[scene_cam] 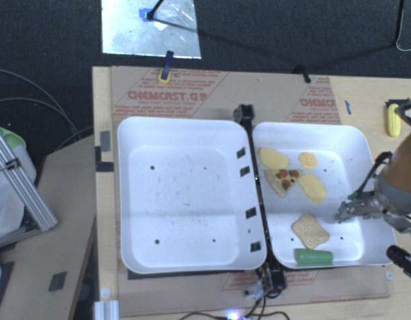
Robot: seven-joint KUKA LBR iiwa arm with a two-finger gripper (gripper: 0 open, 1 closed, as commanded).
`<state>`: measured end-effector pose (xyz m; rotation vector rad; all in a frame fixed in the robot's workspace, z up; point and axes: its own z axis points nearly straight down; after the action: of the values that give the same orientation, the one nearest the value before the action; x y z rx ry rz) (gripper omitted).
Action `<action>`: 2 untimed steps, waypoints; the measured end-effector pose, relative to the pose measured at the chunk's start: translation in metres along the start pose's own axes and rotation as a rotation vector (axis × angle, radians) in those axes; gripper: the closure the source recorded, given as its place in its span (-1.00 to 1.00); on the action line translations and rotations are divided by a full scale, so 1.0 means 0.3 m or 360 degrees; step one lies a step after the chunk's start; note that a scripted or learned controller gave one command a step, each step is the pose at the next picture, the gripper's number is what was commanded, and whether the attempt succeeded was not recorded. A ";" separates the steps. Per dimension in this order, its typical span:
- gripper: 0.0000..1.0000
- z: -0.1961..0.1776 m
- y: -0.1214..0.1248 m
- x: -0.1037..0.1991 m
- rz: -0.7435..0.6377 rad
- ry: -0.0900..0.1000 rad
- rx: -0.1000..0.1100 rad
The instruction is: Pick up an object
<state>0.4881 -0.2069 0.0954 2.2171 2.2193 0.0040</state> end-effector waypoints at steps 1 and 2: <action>1.00 -0.114 0.057 0.001 -0.0005 0.0000 0.0001; 1.00 -0.130 0.327 0.005 -0.0012 -0.0002 -0.0008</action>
<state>0.5860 -0.2053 0.1349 2.2059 2.2242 0.0076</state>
